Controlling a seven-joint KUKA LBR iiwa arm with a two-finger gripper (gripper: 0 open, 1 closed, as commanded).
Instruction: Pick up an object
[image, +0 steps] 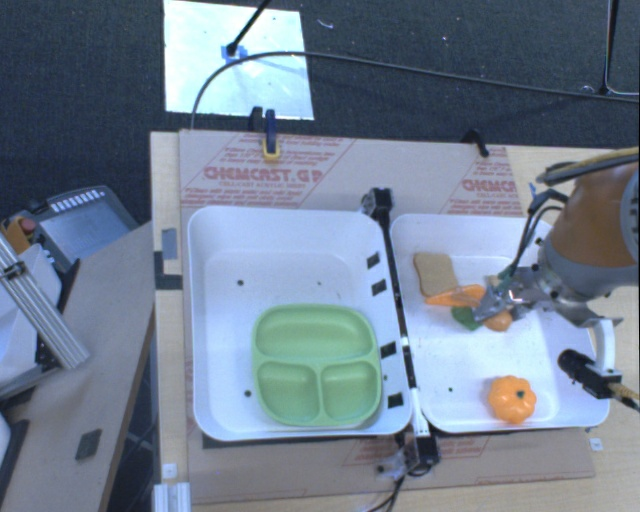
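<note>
Dark carpeted floor is seen around the wooden worktop. A reflective sheet lies on it; a grey table stands left.

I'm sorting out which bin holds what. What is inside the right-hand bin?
The right bin holds a tan bread slice, an orange carrot, a green piece and a small pumpkin. The gripper covers part of the green piece.

Even, fairly bright overhead light washes the two white bins, leaving only faint, soft shadows. A reflective sheet at the top glares pale. The picture is soft and slightly grainy, so fine detail around the gripper is perhaps unreliable.
</note>
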